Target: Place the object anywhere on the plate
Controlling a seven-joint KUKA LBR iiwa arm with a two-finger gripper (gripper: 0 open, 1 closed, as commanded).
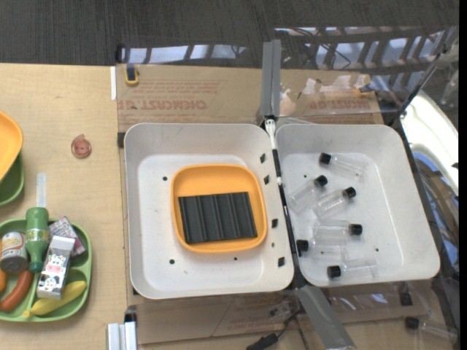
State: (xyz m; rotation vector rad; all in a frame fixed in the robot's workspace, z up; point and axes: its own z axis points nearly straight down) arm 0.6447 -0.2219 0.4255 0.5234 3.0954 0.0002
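Clear vials [332, 199] scattered across right bin [408, 195], long axes mostly slanted; orange plate [217, 177] centred in left bin [146, 195], directly leftward across divider. Gripper state: cannot tell.

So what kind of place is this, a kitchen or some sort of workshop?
Probably a robot test bench in a lab, not a kitchen. Two white bins sit side by side: the left bin holds an orange plate, the right bin clear vials. Toy food sits nearby.

The wooden bench [58, 108] carries two white bins [146, 268] side by side; left of them sit a green plate of toy food [76, 297], a yellow dish [7, 148] and a small pink disc [82, 146].
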